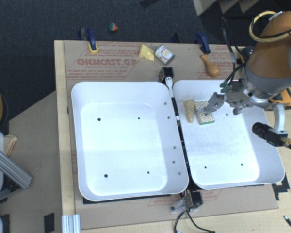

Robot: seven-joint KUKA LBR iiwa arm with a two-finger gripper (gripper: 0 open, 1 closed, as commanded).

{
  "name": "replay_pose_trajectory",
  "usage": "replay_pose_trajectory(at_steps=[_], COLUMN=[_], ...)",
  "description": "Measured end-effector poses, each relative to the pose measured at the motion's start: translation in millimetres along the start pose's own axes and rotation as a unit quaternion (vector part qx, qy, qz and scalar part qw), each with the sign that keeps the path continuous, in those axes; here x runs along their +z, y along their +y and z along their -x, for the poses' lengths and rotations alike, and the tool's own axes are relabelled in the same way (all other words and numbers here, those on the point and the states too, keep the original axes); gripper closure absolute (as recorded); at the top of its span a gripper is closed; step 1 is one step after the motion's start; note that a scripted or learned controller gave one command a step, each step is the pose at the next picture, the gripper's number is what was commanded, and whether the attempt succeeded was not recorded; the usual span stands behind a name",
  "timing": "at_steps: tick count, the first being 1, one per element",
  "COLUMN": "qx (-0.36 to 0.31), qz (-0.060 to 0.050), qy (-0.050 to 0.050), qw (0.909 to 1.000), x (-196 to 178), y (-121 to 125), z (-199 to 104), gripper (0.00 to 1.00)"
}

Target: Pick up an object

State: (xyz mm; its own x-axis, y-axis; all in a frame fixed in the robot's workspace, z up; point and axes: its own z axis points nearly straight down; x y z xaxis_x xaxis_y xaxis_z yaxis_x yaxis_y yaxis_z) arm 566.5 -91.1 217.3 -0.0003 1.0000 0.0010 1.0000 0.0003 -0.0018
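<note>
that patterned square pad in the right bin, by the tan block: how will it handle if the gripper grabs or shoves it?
The patterned pad looks thin and flat, so probably light and somewhat floppy; it may bend when lifted. Lying flat on the right bin's smooth floor, it would likely slide, not roll. It sits close beside the tan block, so a push could shift both. The gripper is at its edge.

Both bins, left (87, 130) and right (262, 174), look like smooth white plastic with a faint sheen. The board (68, 72) beneath reads as matt brown cardboard; the arm's orange band (276, 28) is glossy
</note>
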Motion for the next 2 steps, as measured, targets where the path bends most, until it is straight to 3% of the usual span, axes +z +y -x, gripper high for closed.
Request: replay_pose_trajectory(at_steps=[1, 2], qx=[-0.002, -0.001], qz=[0.011, 0.004], qy=[-0.001, -0.001], qw=[0.9999, 1.0000], x=[-204.5, -204.9], y=[-17.6, -17.6], z=[-29.7, -28.7], gripper=[0.00, 1.00])
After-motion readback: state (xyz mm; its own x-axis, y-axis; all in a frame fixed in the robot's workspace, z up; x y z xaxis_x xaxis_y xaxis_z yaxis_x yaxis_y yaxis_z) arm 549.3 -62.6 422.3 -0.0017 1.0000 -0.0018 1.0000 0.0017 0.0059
